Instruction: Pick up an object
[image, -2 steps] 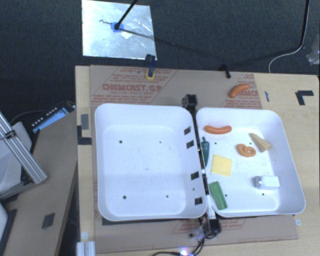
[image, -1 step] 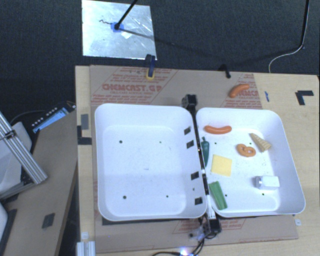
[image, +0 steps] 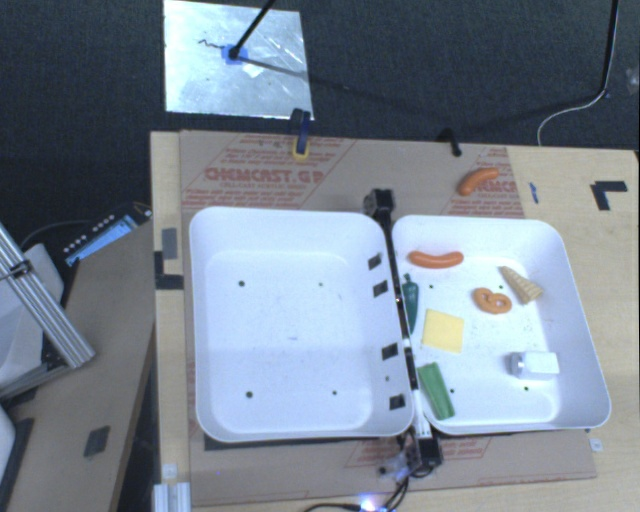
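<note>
1. Right bin (image: 578, 330): sausage (image: 436, 259) near the far edge; cone (image: 522, 285) and pretzel (image: 491, 300) mid-bin.
2. Same bin: yellow square (image: 444, 331) centre-left, green pepper (image: 410, 293) at the left wall, green block (image: 435, 390) at the near-left corner, white block (image: 533, 364) near the right edge.
3. Left bin (image: 210, 330) beside it.
4. Second sausage (image: 478, 181) lies on the bench (image: 600, 220), beyond the right bin.
5. Fingers: cannot tell.

Right bin (image: 575, 330) holds a sausage (image: 436, 259), pretzel (image: 491, 300), cone (image: 521, 284), yellow square (image: 444, 331), green block (image: 435, 390), white block (image: 533, 364).
</note>
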